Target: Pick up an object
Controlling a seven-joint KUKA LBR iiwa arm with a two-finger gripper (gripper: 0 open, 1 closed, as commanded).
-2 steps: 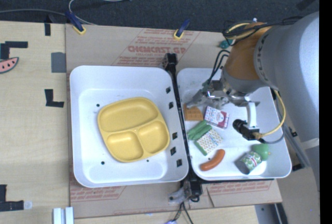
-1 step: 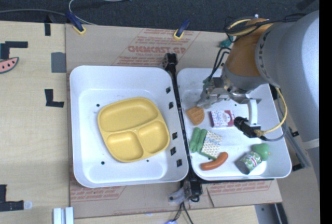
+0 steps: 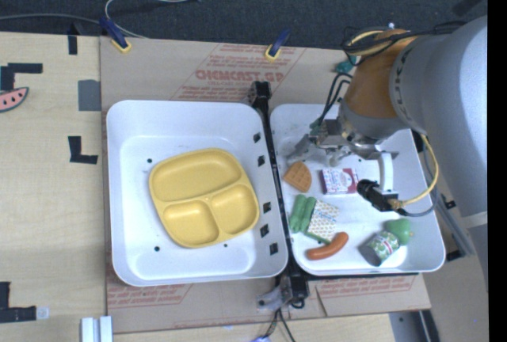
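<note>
1. While the grey arm (image 3: 444, 87) reaches in from the right with its orange band (image 3: 372, 91) above the wrist, the gripper (image 3: 329, 144) hangs over the far part of the right bin (image 3: 424, 257), near the edge shared with the left bin (image 3: 127, 174); whether its fingers are spread or pressed together, I cannot tell.
2. In the right bin, a brown cracker-like piece (image 3: 298, 176) lies just beside the dividing edge; a small pink-and-white packet (image 3: 339, 180) lies just right of it, below the gripper.
3. Toward the near edge lie a green vegetable (image 3: 302, 214), a pale patterned packet (image 3: 322, 220) touching it, and a red-orange sausage (image 3: 327, 246); a green-and-white can (image 3: 385, 245) sits in the near right corner.
4. In the left bin, a yellow divided tray (image 3: 204, 196) lies flat at the middle.
</note>
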